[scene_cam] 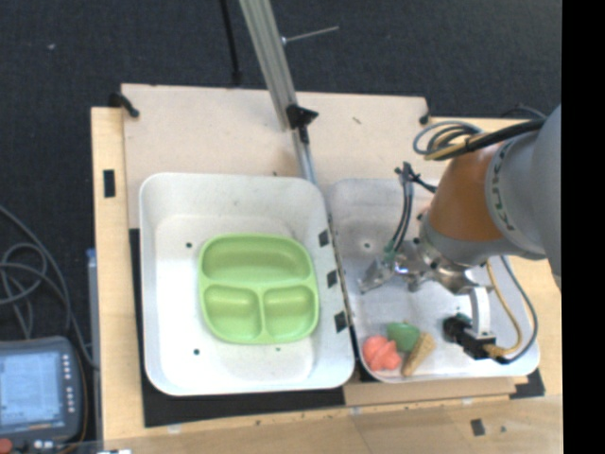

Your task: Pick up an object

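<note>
Three small objects lie close together at the front of the right bin (352, 206): a pink-red lump (381, 352), a green piece (405, 334) and a tan cone (419, 354). My gripper (393, 275) hangs over the middle of that bin, a little behind the three objects and apart from them. Its fingers stand open with nothing between them. The grey arm with its orange band (463, 206) covers the bin's right part.
The left bin (170, 206) holds a light green divided plate (257, 287). A metal pole (274, 55) slants up from the gap between the bins. Cables (501, 339) loop off the wrist over the right bin's front right corner.
</note>
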You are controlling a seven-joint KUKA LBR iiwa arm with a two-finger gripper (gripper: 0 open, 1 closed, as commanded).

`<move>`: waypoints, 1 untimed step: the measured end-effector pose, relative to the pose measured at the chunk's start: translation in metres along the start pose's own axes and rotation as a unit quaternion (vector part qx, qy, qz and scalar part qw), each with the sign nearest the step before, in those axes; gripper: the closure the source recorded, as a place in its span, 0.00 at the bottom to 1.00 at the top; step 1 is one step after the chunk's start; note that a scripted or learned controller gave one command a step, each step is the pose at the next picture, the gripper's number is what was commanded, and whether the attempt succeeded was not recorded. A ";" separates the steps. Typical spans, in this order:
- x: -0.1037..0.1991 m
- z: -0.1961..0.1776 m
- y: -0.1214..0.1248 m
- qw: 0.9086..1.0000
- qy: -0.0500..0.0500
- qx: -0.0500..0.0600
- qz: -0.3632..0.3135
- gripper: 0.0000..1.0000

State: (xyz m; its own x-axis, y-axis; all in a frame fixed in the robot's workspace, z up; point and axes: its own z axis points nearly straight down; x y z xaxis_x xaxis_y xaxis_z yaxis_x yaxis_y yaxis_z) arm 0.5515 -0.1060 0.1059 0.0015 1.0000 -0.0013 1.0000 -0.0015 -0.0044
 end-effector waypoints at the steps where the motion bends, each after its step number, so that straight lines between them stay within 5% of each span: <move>1: -0.001 0.005 0.000 1.000 0.000 -0.002 0.001 0.00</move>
State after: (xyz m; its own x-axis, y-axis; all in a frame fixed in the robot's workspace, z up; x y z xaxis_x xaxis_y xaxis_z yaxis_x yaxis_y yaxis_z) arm 0.5516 -0.1070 0.1006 0.0030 1.0000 -0.0005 1.0000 -0.0030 -0.0012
